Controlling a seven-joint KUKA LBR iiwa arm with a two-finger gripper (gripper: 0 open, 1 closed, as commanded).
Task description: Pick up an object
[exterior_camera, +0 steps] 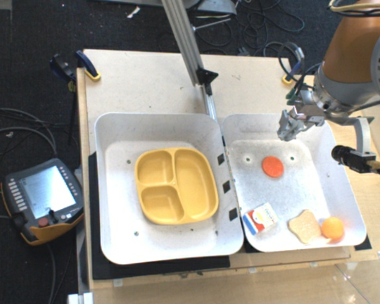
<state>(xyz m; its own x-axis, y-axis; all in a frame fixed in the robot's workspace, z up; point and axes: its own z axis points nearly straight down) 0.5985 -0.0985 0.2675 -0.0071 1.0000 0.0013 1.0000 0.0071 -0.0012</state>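
A grey robot arm with an orange band (pixel 354 37) reaches in from the right, its two-finger gripper (pixel 288 130) poised above the far edge of the right shallow white bin (pixel 297 189). A flat red-orange disc (pixel 272 166) lies near that bin's centre; a small white carton (pixel 261 218), a tan bread-like slice (pixel 305 226) and an orange ball (pixel 333 228) line its near edge. In the left white bin (pixel 114 170), a yellow three-compartment plastic tray (pixel 176 185) sits at the centre.
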